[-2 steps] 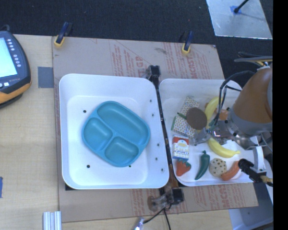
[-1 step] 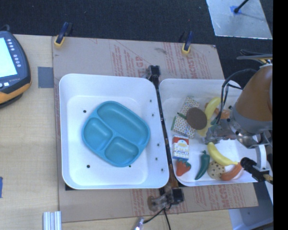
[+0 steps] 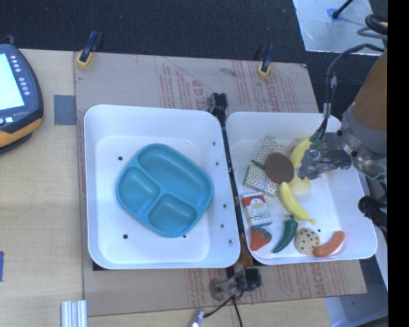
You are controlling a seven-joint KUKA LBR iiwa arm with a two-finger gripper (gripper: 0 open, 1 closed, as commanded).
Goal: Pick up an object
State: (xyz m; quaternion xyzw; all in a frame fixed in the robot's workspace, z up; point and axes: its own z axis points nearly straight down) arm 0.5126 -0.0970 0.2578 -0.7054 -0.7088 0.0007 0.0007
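Note:
The right white bin (image 3: pixel 347 210) holds a heap of toy food. One yellow banana (image 3: pixel 294 202) lies near its middle and a second banana (image 3: pixel 300 151) lies further back. A brown round piece (image 3: pixel 279 167) rests on a patterned packet (image 3: pixel 261 174). Near the front lie a red-and-white carton (image 3: pixel 257 209), a strawberry (image 3: pixel 260 238), a green pepper (image 3: pixel 285 234), a speckled cookie (image 3: pixel 306 240) and an orange sausage (image 3: pixel 328 244). My gripper (image 3: pixel 311 166) hangs low over the bin's back half, just right of the brown piece and beside the rear banana. Nothing is seen held in it.
The left white bin (image 3: pixel 102 182) holds a blue divided plate (image 3: pixel 164 190). A narrow ridge (image 3: pixel 228 182) separates the two bins. A handheld control pad (image 3: pixel 7 97) lies on the bench at the far left. Clamps (image 3: pixel 86 50) hold the cardboard sheet at the back.

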